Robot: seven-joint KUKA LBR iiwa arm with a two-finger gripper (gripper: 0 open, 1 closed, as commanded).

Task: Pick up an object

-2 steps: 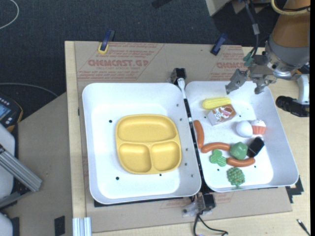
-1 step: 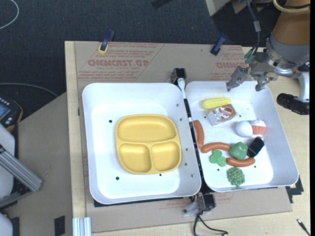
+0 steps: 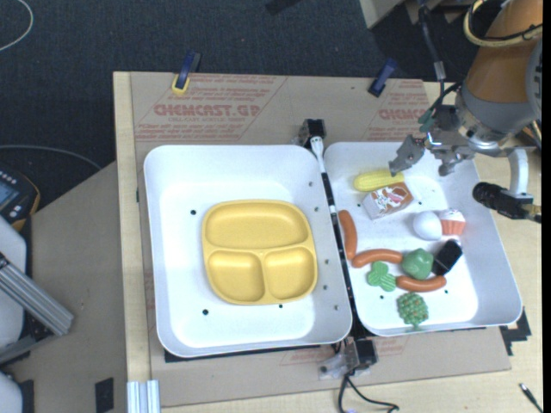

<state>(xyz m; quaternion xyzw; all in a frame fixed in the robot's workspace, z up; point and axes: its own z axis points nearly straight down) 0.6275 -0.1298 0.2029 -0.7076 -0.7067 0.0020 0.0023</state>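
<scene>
A single fixed camera looked down at a slant on the bench [image 3: 258,101], far enough back to take in both white bins: the left bin [image 3: 172,231] and the right bin [image 3: 482,282]. It perhaps stood toward the bench's near edge.

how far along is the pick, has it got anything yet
Nothing looks picked so far: the corn, packet, sausages and other toys all lie in the right bin. In progress: the hand hangs open above that bin's far end, beside the corn, with nothing between its fingers. Still left: lowering, closing on an item and lifting it.
</scene>
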